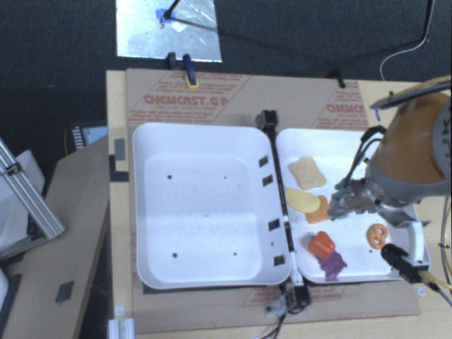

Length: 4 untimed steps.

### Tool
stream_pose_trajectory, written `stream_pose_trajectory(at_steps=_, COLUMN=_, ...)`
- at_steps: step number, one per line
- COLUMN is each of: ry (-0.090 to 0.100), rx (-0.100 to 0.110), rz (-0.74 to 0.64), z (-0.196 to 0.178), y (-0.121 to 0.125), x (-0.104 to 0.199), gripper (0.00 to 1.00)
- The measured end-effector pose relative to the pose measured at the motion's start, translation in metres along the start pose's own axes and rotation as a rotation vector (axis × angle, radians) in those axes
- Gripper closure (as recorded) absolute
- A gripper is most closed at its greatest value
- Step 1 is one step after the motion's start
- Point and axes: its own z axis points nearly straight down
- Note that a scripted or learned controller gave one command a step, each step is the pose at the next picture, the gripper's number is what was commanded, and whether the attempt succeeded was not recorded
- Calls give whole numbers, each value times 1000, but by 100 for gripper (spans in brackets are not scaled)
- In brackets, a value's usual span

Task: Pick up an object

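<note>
The right bin (353,138) holds several small toys: a tan bread slice (307,172), a yellow piece (302,201) with an orange piece (322,209) beside it, a red-orange pepper (322,244), a purple piece (332,263) and an orange pretzel (377,235). My gripper (339,207) reaches down from the right, its tip right beside the orange piece and just right of the yellow one. The arm's orange band and grey wrist cover the right part of this bin.
The left bin (205,203) sits beside the right one, with a black divider clamp (279,189) between them. A shiny metal sheet (168,18) lies on the dark floor behind the bench. A cable (406,48) hangs at the upper right.
</note>
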Motion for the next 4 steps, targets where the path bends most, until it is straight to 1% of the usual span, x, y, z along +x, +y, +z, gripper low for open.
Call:
stream_pose_trajectory(at_steps=1, ry=6, rx=-13, rz=-12, z=-138, y=2, x=97, gripper=100)
stream_pose_trajectory(at_steps=2, ry=6, rx=-14, rz=-7, z=-270, y=1, x=158, gripper=100)
stream_pose_trajectory(at_steps=3, ry=4, rx=0, rz=-5, z=-294, y=1, x=208, gripper=100)
stream_pose_trajectory(at_steps=4, ry=5, rx=-2, rz=-6, z=-340, y=1, x=266, gripper=100)
